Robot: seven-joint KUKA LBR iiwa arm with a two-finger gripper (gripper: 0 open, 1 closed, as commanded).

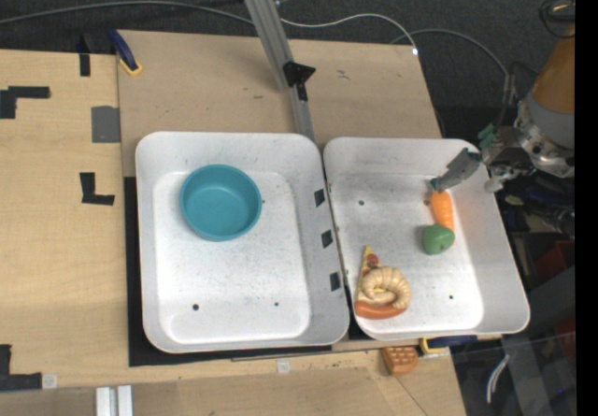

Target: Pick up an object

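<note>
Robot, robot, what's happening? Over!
Pincer just above carrot toy in right bin, nothing held. Shrimp toy nearby, not blocking.

Right bin (392, 171) top-left open (carrot (441, 211), croissant (384, 287) crowd lower-right)

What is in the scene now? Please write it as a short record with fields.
left bin: holds a blue bowl, upright, toward the far left part
right bin: holds a toy carrot and a shrimp toy
carrot: orange end toward the pincer, green end toward the near side
shrimp toy: near the bin's front left corner
pincer: above the right bin, its tip just beside the carrot's orange end
holding: nothing seen between the fingers
</note>
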